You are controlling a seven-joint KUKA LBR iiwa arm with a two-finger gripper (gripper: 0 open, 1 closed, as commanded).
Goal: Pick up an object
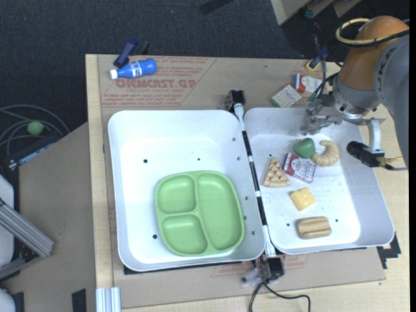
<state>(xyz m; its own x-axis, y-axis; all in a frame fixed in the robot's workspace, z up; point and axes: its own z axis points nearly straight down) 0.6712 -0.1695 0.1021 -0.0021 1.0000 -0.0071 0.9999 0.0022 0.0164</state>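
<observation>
The right bin (370, 200) holds several small items: a green rounded piece (303, 147), a tan croissant (327, 153), a red and white packet (300, 168), a pizza slice (275, 173), a yellow block (302, 198) and a brown bun (313, 227). My gripper (316, 125) hangs over the back of this bin, just above and behind the green piece and the croissant. I see nothing held in it.
A green divided plate (198, 211) lies in the left bin (130, 174). On the bench behind the bins are a blue and white bottle (133, 69) at the left and small printed cards (286, 96) near the arm.
</observation>
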